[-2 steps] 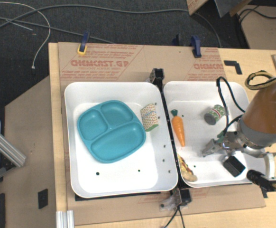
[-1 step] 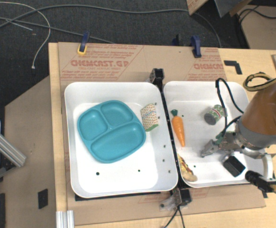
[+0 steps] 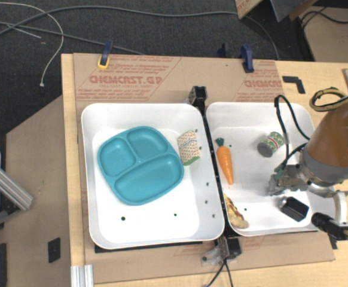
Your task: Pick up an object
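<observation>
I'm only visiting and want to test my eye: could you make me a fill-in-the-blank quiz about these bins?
The divided plate is coloured ___.
It has ___ compartments.
The gripper is over the bin holding the orange ___.
Missing: blue; three; carrot.

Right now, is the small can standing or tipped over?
Tipped over: the can lies on its side, round grey end facing sideways.

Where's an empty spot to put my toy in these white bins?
Left white bin: bare floor below the blue divided plastic plate, along the near rim. Right white bin: bare patch between the orange toy carrot and the small grey-green tin. Crowded around the gripper.
</observation>
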`<state>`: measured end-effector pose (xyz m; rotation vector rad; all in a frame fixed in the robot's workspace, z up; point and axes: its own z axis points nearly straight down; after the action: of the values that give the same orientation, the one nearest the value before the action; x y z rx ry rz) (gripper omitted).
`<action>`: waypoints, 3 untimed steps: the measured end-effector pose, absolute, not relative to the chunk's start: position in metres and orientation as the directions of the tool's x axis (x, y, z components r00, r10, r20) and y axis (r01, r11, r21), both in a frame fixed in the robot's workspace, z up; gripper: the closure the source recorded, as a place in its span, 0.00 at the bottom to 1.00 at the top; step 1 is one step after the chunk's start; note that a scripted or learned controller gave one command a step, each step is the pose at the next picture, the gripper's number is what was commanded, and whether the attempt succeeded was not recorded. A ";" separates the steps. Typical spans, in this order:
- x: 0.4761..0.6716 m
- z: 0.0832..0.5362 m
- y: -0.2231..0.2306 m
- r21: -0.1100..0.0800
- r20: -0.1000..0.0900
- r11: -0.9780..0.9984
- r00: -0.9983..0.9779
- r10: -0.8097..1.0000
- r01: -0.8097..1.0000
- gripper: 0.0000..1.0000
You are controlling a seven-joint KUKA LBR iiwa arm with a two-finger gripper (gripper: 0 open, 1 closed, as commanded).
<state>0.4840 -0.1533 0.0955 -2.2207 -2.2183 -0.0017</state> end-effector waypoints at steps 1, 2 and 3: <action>0.485 0.150 -0.164 0.003 -0.001 0.000 0.000 1.000 1.000 1.00; 0.480 0.199 -0.170 0.004 -0.002 0.000 0.000 1.000 1.000 1.00; 0.480 0.231 -0.170 0.003 -0.001 0.001 -0.001 1.000 1.000 1.00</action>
<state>0.4805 -0.1704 0.2306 -2.2221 -2.2244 -0.0021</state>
